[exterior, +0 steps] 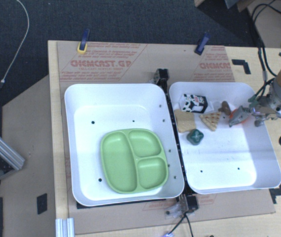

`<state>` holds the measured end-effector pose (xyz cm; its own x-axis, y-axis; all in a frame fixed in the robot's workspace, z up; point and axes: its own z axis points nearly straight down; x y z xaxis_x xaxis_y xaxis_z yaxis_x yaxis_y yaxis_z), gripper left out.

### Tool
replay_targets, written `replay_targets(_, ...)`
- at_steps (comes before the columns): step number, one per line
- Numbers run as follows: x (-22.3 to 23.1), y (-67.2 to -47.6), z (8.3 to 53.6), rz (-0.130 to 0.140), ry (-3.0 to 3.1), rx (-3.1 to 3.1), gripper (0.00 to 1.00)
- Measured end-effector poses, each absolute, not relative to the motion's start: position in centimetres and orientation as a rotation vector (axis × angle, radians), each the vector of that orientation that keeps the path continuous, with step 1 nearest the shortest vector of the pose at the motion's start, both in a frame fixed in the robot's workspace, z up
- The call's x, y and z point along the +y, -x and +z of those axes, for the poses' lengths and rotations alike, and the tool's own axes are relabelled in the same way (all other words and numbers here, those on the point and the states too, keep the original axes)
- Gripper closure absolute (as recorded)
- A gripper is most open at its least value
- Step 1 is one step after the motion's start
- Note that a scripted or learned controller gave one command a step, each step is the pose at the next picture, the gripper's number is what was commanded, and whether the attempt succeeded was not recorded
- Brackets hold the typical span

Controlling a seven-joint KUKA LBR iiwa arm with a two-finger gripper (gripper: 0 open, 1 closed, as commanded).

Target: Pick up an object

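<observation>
Grey tool [243,115] hovers over the right bin [229,177]; I cannot tell its state. Targets cluster at the far left: cow-print block [194,102], wooden pieces [210,120], green die [195,137]. Crowding risks a glancing, empty grasp.

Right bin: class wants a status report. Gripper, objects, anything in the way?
Gripper low over right bin, far side, nothing seen between fingers. Green object, waffle piece, cow-print block clustered beside it, unlifted. Left bin holds green tray.
</observation>
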<state>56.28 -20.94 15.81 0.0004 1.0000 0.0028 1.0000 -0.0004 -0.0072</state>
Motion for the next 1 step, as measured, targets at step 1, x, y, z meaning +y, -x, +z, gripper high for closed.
replay_targets(1,-21.00,-56.65,9.51,0.004,2.217,-2.217,0.00)
